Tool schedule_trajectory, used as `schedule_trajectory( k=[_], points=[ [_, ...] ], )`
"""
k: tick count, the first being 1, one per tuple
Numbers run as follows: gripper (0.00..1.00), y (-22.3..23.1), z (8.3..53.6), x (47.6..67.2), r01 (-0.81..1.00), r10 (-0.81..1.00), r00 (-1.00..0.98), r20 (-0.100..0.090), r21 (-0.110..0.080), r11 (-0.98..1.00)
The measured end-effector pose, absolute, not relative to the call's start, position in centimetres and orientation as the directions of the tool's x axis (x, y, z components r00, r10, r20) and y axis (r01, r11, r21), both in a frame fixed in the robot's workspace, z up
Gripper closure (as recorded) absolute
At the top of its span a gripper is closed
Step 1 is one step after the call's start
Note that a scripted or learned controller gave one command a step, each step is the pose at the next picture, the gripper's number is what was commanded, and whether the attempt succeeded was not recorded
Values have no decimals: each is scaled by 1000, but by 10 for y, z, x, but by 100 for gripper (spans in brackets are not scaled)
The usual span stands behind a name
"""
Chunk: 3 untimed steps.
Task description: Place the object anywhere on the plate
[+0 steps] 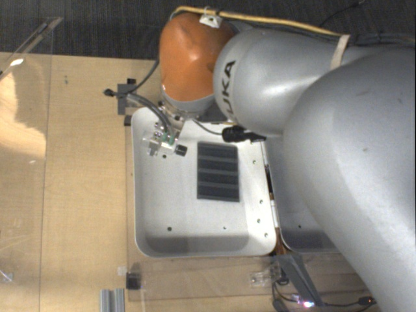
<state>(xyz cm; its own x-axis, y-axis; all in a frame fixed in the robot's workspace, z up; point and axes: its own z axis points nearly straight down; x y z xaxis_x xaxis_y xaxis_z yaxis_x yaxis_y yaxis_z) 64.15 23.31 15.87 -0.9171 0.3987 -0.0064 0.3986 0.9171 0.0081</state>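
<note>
A dark grey ribbed rectangular slab [218, 172] lies flat in the left white bin [156, 207], right of the bin's middle. The grey arm with its orange wrist band [188, 57] reaches in from the right and hangs over the bin's far edge. Below the band, the gripper [165, 142] sits low over the bin's far left corner, with small metal parts and cables around it. It is left of the slab and apart from it. The wrist hides much of the gripper from above.
The arm's big grey body covers most of the right bin [305, 239]. Wooden bench [65, 174] spreads to the left. A black bracket [127, 100] stands by the left bin's far corner, and a small black block [133, 280] sits near the front edge.
</note>
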Motion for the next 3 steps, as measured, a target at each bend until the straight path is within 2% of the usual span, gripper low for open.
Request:
schedule_trajectory(
  k=[1, 2, 3],
  points=[
    [100, 232, 96, 599, 370, 370, -929, -8, 4, 929],
    [100, 231, 103, 637, -130, -130, -991, -10, -1, 992],
    [100, 229, 154, 671, -531, -530, -848, -15, 0, 848]
  ],
)
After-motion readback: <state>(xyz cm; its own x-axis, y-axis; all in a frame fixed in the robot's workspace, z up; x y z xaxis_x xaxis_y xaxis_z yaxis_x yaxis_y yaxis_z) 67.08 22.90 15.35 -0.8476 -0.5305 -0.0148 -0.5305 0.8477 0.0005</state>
